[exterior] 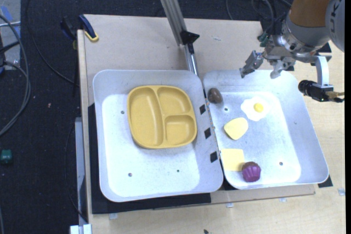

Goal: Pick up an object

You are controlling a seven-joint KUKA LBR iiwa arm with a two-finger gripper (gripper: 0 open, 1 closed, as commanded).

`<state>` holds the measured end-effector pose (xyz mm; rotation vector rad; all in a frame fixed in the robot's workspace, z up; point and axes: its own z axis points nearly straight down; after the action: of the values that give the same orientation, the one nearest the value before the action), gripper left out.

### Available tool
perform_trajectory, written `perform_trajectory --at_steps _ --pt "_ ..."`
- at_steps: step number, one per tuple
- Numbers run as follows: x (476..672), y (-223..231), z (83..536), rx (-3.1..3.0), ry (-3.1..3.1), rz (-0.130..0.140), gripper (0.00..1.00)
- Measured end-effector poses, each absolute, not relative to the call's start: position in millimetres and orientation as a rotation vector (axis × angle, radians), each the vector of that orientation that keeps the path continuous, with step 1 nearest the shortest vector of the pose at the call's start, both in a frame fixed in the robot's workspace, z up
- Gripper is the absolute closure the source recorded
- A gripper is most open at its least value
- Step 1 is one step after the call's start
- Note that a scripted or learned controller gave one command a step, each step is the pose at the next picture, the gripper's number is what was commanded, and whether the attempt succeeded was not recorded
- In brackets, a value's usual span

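A tan tabletop [137,35] carries 2 white bins. The hand [265,67] hovers open and empty at the right bin's [307,134] 12 o'clock edge. Below it, toward 6 o'clock, lies a fried egg [256,109]; a purple object [251,171] rests farther down.

No readable text, labels, brands, numbers or signs anywhere on the bench

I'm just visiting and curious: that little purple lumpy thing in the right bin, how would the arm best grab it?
Probably from straight above, closing on the two opposite sides of the purple lump. It is small, rounded and sits clear of the bin wall. The yellow square lies close to its left, so the jaws would likely fit better along the other direction.
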<state>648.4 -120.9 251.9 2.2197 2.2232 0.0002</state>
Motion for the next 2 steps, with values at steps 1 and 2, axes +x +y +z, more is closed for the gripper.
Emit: perform_trajectory --at_steps 1,2 --pt "646.9 -120 188 2.224 2.224 -0.006 0.00" --pt "639.5 -118 126 2.225 2.223 -0.005 0.00"
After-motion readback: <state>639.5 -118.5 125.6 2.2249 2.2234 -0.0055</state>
